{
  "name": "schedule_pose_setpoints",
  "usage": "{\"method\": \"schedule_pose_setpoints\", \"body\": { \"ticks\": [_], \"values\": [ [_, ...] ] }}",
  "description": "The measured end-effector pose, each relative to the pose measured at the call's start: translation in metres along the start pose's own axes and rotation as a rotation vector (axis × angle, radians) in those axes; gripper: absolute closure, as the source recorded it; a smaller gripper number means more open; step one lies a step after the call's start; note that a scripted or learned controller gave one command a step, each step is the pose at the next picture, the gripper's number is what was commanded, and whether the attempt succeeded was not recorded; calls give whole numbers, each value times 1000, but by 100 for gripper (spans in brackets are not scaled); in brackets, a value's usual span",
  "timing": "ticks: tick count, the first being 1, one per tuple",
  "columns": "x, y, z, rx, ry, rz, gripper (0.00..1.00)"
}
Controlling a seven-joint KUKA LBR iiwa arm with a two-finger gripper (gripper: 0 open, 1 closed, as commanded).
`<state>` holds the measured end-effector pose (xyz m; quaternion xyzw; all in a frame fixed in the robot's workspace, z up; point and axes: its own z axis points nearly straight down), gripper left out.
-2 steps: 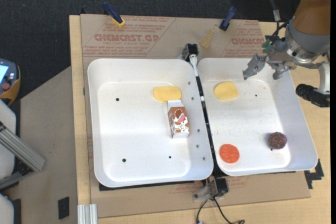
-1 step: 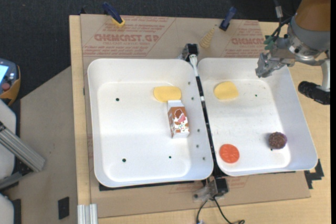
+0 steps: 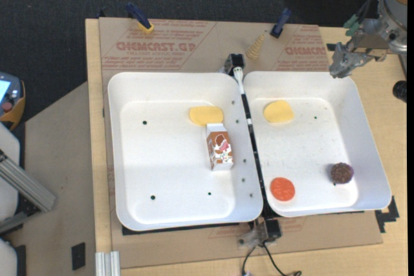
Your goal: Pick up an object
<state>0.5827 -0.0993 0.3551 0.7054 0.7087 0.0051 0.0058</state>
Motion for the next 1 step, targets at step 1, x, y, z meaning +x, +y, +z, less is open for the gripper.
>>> {"method": "schedule_pose_setpoints", "body": {
  "ticks": [1],
  "values": [
    [46, -34, -114, -2, 2, -2, 100]
  ]
}}
